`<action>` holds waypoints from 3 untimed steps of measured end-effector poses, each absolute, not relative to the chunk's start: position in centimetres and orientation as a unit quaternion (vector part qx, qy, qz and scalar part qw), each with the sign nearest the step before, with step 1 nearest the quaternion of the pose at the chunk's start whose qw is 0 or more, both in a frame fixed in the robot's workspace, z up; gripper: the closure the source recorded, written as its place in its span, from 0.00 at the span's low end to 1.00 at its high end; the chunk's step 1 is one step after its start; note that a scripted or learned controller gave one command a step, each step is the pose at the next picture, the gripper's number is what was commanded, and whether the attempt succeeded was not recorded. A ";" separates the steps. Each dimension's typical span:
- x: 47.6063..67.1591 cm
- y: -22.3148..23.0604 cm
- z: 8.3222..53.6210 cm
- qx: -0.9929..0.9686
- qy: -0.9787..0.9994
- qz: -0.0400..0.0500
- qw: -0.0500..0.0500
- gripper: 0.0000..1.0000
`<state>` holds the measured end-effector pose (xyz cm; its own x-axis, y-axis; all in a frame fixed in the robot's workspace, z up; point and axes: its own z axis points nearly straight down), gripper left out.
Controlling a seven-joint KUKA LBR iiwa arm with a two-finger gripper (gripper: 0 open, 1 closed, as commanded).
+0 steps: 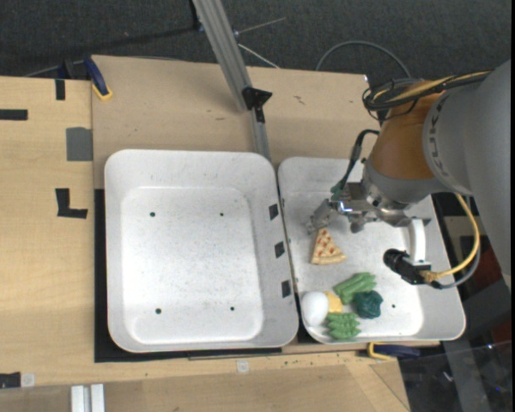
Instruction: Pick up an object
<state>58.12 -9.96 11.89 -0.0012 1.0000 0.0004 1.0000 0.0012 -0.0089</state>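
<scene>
In the right bin [307, 183], my gripper [337, 223] hangs just above a toy pizza slice [326, 249]. Its fingers [319, 221] are spread open with nothing between them, and the slice lies flat right below their tips. At the bin's front edge sits a cluster of toys: a white egg [314, 304], a small yellow piece [334, 302], a green leafy vegetable [354, 286], a dark teal broccoli-like piece [368, 305] and a light green piece [343, 325].
The left bin [189, 247] lies beside the right one, across a low divider with black clips [279, 249]. A metal pole [232, 58] slants in from the top to the bins' back edge. A black cable end [403, 264] hangs over the right bin's right side.
</scene>
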 end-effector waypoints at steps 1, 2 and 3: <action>58.3 -9.9 13.3 -0.706 -0.708 0.001 0.001 1.00; 58.5 -9.3 17.6 -0.706 -0.708 -0.001 -0.001 1.00; 57.9 -9.2 22.2 -0.707 -0.708 -0.001 -0.001 1.00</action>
